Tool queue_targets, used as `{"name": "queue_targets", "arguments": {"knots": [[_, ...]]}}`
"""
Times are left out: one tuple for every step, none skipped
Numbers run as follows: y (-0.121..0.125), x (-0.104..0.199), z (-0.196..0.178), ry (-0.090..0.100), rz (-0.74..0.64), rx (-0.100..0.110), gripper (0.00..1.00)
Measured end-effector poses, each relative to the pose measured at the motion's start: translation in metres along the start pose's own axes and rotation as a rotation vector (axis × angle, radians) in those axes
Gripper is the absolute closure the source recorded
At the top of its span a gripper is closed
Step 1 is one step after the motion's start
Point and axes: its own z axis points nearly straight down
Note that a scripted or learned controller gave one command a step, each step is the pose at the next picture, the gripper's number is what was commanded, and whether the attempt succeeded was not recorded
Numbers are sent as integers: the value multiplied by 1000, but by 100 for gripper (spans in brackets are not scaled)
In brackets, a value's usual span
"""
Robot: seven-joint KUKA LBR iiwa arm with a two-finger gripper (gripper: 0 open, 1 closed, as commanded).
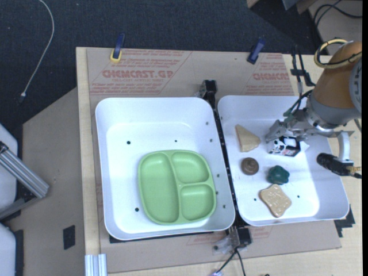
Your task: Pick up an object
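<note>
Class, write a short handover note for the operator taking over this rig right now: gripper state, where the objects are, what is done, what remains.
Gripper: low in the right bin, upper middle; finger state unclear, no object seen held.
Right bin objects: tan wedge, brown round piece, dark green piece, beige toast-like piece.
Left bin: green divided tray.
Done: arm has reached into the bin.
Left: grasp and lift one object.

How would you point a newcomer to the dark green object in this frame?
Start at the right bin, the one holding loose items rather than the green tray. Near its middle lies the dark green object, above the tan toast-like piece and right of the brown round piece. It alone there is deep green.
</note>
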Motion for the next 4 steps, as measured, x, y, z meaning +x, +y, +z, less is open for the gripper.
{"name": "queue_targets", "arguments": {"knots": [[3,5,-11,7,-5,-6,100],[-4,3,-62,5,-1,13,100],[2,13,-117,6,-3,12,100],[11,8,-177,4,-2,10,100]]}}
